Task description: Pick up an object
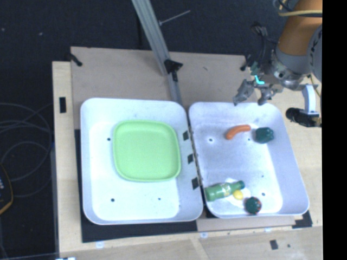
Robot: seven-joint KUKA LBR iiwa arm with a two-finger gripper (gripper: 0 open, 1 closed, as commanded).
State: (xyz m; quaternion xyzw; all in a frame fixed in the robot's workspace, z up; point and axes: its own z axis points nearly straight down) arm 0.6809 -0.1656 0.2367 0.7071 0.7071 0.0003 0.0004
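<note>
In the right bin [282, 161] an orange sausage-shaped piece [238, 131] lies near the far wall, with a dark green round object [264, 135] just to its right. Near the front wall lie a green bottle [223, 190], a small yellow piece [238, 195] and a dark green ball with a red spot [252, 204]. My gripper [253, 97] hangs above the bin's far edge, open, its two fingers spread with nothing between them. It stands well above and behind the orange piece.
The left bin [95, 161] holds a light green square plate [146, 150]. A grey metal pole [154, 34] slants from the top down to the gap between the bins. The bench's beige board surrounds both bins.
</note>
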